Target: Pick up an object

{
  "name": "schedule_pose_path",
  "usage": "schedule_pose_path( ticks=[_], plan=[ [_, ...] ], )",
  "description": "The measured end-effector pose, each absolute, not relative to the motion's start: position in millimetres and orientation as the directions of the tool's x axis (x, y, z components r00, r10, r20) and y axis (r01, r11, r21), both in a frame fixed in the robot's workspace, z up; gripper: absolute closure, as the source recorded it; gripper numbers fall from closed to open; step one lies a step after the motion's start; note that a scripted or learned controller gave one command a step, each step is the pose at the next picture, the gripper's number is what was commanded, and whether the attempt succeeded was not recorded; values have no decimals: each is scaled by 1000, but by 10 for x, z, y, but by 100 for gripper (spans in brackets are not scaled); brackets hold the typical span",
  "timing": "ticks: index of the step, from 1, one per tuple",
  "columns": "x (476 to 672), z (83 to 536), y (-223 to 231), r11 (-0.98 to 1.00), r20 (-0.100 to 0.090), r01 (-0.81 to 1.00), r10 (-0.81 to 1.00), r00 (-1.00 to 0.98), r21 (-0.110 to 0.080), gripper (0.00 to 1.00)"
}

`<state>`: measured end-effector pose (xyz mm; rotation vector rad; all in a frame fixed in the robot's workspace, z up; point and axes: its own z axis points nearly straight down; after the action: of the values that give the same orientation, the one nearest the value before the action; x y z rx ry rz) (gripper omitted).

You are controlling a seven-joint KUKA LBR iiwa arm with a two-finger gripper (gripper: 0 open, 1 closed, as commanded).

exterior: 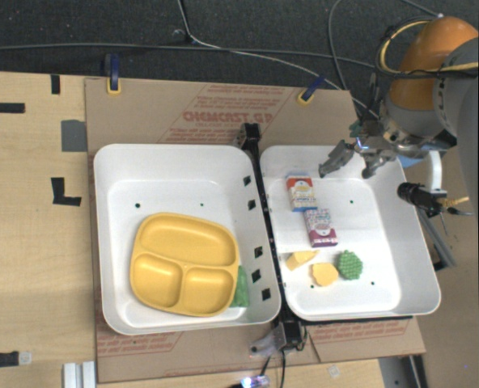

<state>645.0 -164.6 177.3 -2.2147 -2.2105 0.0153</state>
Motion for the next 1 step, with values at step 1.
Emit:
schedule_pose_path(
  ticks=[1],
  plan=[
    [6484, 1865, -1643, 1, 0, 1000, 1000, -1, -1, 0]
  ],
)
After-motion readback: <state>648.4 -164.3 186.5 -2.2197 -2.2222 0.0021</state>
